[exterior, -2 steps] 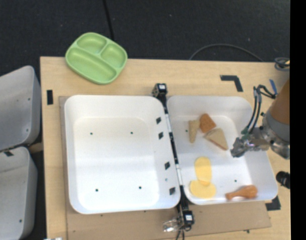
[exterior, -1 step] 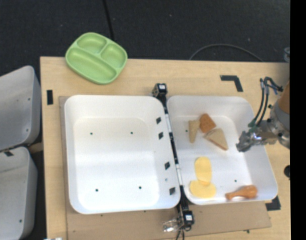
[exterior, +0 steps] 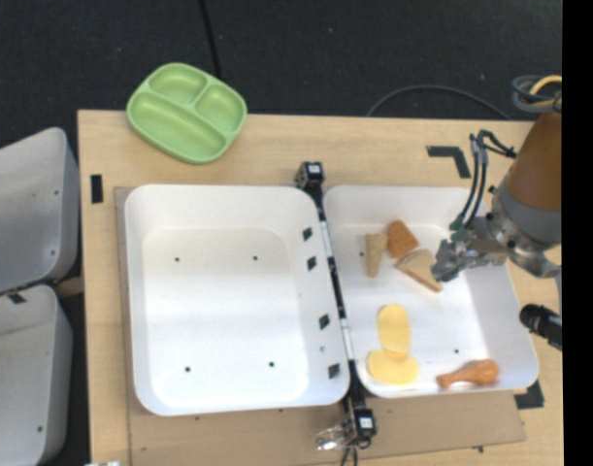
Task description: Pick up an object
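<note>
Bread wedge is my likeliest target: it lies in the right bin, tilted, its right end touching or just under my pincer. Whether it sits between the tips or merely beside them I cannot tell, and I cannot tell either whether my pincer is spread or pressed together; it is a dark blur from up here.

What worries me is crowding. An orange-brown piece lies just above the wedge and a pale cone-shaped piece just to its left, so a close slightly off line could nudge a neighbour or clip only the wedge's thin edge, which I judge would slip out on the lift. The wedge also looks flat and low, so tips coming down short of the bin floor would shut over nothing.

The yellow slices and the orange drumstick lie well apart, nearer the front. The left bin and the green plate on the desk are out of my way.
</note>
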Controlling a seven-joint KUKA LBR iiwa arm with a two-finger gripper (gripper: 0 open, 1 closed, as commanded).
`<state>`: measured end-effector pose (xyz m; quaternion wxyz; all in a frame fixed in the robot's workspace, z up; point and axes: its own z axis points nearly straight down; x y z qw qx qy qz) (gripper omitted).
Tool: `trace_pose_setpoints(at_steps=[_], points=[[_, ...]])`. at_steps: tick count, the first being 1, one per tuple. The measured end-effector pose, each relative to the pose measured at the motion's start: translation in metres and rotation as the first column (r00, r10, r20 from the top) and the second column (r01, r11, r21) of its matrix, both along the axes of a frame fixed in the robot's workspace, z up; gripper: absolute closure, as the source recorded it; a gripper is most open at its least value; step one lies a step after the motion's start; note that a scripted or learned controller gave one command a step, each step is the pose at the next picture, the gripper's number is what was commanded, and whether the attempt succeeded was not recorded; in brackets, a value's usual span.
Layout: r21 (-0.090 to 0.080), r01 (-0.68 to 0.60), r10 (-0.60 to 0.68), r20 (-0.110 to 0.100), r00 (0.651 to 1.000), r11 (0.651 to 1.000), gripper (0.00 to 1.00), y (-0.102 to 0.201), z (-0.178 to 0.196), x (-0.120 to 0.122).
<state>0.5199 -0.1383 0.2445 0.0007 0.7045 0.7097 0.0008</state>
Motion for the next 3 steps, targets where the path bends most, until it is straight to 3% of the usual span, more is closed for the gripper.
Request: trace_pose_setpoints(at_steps=[3], points=[[0.000,0.000,0.000,0.000,1.000,1.000,1.00,0.155,-0.005,0.054]])
